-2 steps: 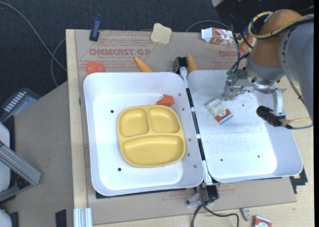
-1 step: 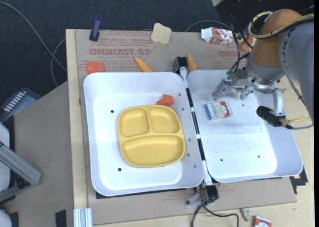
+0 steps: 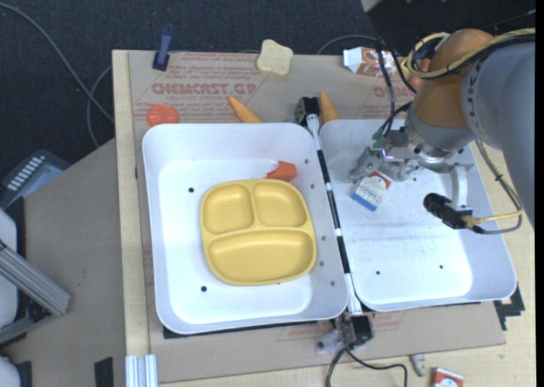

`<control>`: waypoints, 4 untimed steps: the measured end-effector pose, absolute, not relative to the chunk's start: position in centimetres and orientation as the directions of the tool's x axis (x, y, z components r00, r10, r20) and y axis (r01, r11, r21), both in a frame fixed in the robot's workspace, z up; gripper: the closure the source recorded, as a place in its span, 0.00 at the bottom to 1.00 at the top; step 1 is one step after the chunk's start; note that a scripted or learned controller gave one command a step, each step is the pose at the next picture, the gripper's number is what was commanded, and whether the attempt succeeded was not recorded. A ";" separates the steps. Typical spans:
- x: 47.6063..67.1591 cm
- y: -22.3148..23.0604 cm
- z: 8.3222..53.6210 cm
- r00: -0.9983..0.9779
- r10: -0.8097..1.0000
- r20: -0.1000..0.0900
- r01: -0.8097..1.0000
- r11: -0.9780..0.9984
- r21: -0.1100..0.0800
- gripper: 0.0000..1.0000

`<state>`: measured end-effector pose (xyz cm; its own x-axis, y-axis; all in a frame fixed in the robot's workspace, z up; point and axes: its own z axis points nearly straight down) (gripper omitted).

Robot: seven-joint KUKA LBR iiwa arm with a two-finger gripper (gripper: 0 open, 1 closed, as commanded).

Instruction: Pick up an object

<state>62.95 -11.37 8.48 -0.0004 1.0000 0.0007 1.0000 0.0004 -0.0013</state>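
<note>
The gripper (image 3: 380,166) hangs low over the right bin (image 3: 425,266), near its far left corner, with a small white carton (image 3: 371,190) marked in blue and red lying just under and in front of it. Whether the gripper has closed on the carton cannot be told from this slanted view — the metal parts and the carton overlap, so contact is uncertain. The carton looks to be the target of the pick. To do this step well, the gripper should be centred over the carton's narrow width and brought fully down before closing, then lifted straight up — the bin's left wall is close and a sideways drag could catch it. In the left bin (image 3: 170,207) sit a yellow divided tray (image 3: 255,230) and a small orange piece (image 3: 282,171), well apart from the gripper.
</note>
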 end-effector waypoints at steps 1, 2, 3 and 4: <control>63.0 -11.4 9.5 0.000 1.000 0.000 1.000 0.000 0.000 1.00; 63.0 -11.4 9.5 0.000 1.000 0.001 1.000 0.000 0.000 0.00; 60.0 -12.4 8.4 0.001 1.000 0.001 1.000 -0.001 -0.002 0.00; 60.1 -12.3 9.5 0.001 1.000 0.000 1.000 -0.001 0.000 1.00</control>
<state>60.09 -12.35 9.46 0.0013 1.0000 0.0002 1.0000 -0.0013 0.0005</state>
